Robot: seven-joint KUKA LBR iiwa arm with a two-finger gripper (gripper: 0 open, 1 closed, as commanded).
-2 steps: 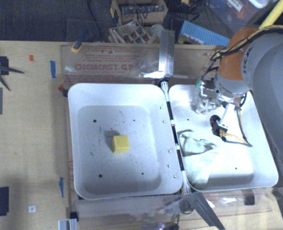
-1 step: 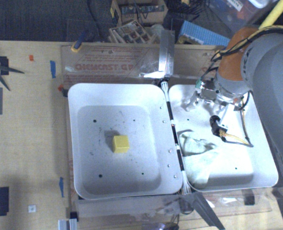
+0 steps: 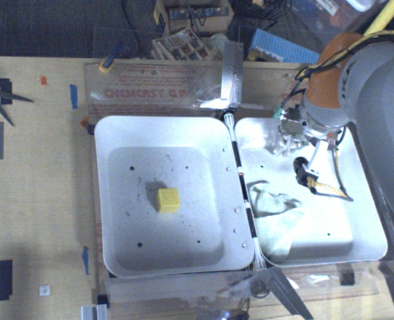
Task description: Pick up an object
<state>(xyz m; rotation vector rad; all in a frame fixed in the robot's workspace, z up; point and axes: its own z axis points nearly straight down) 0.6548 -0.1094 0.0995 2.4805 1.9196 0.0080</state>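
I see the yellow block [image 3: 169, 200] lying on the floor of the left bin [image 3: 117, 139], a little left of that bin's middle and well clear of all four walls, with a small dark smudge just beside it toward the far-left. The bin's floor carries a few scattered dark specks. Both bins sit side by side on a pale wooden bench [image 3: 37, 179], touching along a shared seam, and a clear plastic sheet with red lettering [image 3: 150, 89] lies on the bench against the left bin's far edge. Past the bench's far edge I see dark carpet, a wooden crate of parts [image 3: 183, 42] and a blue pad [image 3: 283, 49]. The gripper [image 3: 291, 141] hangs over the far-left corner of the right bin [image 3: 367, 242], well apart from the block; I cannot tell how its jaws stand, and I see nothing between them. Above it are the orange band and the grey arm [image 3: 377, 92]. In the right bin, a crumpled clear-and-dark object [image 3: 273, 202] lies near the left wall, and a black-and-orange cable piece [image 3: 313, 177] dangles just below the wrist.
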